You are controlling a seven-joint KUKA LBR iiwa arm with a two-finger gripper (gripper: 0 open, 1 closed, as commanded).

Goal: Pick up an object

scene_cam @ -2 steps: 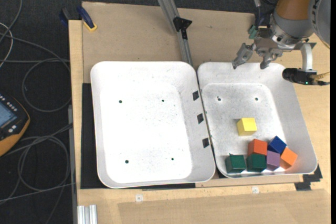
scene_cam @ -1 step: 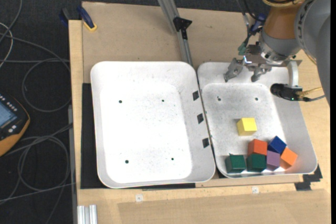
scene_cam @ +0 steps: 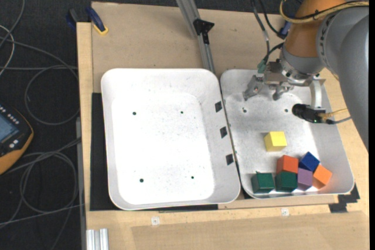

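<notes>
My gripper (scene_cam: 262,91) hangs over the far end of the right bin (scene_cam: 246,126), its two fingers spread apart with nothing between them. A yellow block (scene_cam: 275,140) lies alone in the middle of that bin, well below the gripper. Along the bin's near edge sits a cluster of blocks: two green ones (scene_cam: 264,182), a red one (scene_cam: 287,164), a purple one (scene_cam: 305,177), a blue one (scene_cam: 309,160) and an orange one (scene_cam: 322,174).
The left bin (scene_cam: 117,143) lies beside the right one, joined by black clips (scene_cam: 222,132). A slanted metal pole (scene_cam: 186,6) crosses the back of the bench. A black cable plug (scene_cam: 306,112) hangs over the right bin's right side.
</notes>
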